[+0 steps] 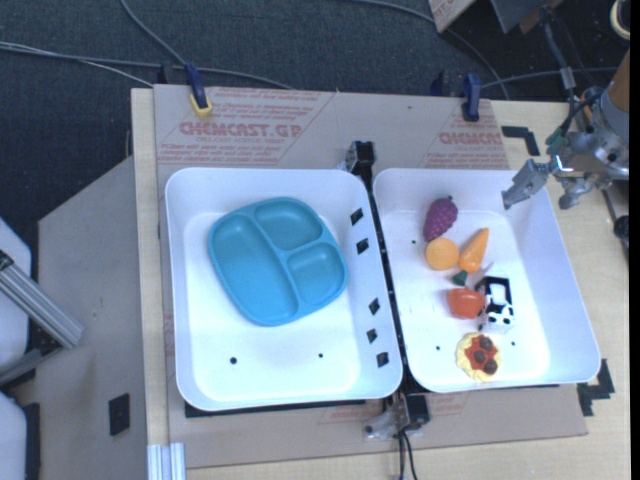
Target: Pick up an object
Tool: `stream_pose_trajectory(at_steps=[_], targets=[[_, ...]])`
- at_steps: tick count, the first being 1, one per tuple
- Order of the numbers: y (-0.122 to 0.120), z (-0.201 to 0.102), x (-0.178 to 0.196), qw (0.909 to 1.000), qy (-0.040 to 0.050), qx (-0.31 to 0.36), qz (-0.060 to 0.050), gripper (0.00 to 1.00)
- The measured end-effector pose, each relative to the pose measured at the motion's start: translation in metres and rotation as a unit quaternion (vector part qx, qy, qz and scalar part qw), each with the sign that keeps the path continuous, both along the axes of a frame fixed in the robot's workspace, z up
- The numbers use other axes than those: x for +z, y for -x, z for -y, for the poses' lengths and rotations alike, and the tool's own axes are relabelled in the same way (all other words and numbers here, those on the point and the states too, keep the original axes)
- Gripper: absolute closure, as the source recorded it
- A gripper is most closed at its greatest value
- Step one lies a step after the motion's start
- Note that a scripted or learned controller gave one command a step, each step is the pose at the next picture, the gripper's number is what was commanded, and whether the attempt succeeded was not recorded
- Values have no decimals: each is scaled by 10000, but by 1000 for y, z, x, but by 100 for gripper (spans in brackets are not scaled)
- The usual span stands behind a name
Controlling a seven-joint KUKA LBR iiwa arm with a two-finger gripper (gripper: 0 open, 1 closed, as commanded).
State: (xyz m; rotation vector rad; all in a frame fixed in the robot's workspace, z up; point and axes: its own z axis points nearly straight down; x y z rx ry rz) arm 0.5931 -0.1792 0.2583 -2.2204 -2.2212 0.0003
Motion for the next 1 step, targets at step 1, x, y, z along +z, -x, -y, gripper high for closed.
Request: stream_pose_trajectory(at_steps=[1], targets=[[4,-2,-53,10000,-8,-2,-26,0]])
